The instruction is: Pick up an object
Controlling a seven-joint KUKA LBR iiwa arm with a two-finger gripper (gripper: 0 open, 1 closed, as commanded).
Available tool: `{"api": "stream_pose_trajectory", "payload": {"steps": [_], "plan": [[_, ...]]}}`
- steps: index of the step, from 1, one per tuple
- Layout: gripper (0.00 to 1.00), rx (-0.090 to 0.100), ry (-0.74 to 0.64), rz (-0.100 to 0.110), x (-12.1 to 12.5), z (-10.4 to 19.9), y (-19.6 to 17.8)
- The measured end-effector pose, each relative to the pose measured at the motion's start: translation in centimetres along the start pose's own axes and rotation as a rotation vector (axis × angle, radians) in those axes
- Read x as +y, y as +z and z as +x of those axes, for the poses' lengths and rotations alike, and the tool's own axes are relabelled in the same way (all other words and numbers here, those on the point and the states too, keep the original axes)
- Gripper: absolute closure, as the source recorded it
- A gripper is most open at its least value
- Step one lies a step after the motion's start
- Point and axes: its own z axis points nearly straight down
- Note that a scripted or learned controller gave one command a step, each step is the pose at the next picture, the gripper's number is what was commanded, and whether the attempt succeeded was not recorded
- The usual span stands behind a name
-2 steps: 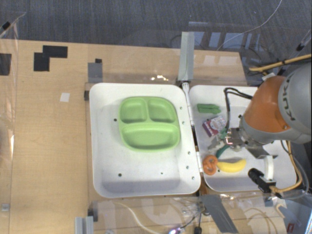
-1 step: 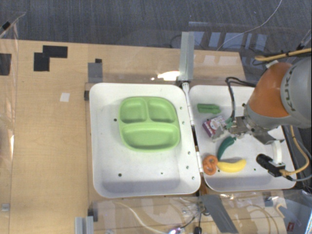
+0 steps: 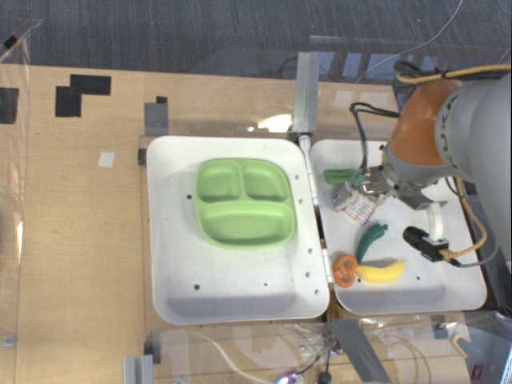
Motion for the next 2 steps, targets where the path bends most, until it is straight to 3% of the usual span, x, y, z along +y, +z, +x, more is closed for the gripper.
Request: {"api": "stream_pose_trajectory", "payload": {"steps": [1,2], "plan": [[1.00,0.002,-0.005,-0.004,0.2,0.2,-1.2],[1.00,0.003,-0.028,0.011,1.9,8.0,-9.5]]}}
